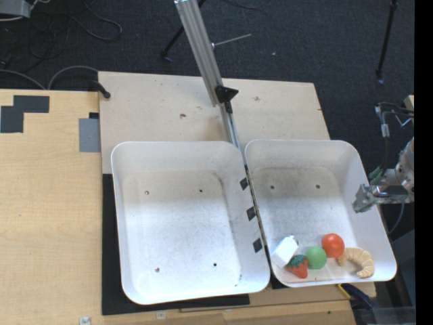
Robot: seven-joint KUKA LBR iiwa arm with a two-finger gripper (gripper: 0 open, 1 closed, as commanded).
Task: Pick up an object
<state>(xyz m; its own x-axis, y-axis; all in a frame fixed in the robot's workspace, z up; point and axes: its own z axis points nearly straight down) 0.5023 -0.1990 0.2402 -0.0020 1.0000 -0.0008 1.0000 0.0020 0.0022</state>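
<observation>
toys: croissant (359, 261), red ball (332, 244), green ball (316, 256), strawberry (298, 267), white block (285, 249) all lying in right bin (298, 156) near corner | gripper (365, 198): by bin's right rim, can't tell its grip | nothing picked up yet

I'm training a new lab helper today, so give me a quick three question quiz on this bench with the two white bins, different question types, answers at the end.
1. True or false: the small objects all lie in the shallow white plastic bin on the view's right.
2. Multiple choice: where in that bin are they clustered? A) far corner B) centre C) near edge
3. Fill in: beside the round red ball lies a round ____ ball.

Key:
1. True. The white block, strawberry-shaped red toy, both balls and curved tan croissant-shaped toy are there.
2. C.
3. Green.

The grey metal hand sits at that bin's right rim, apart from the objects.
</observation>
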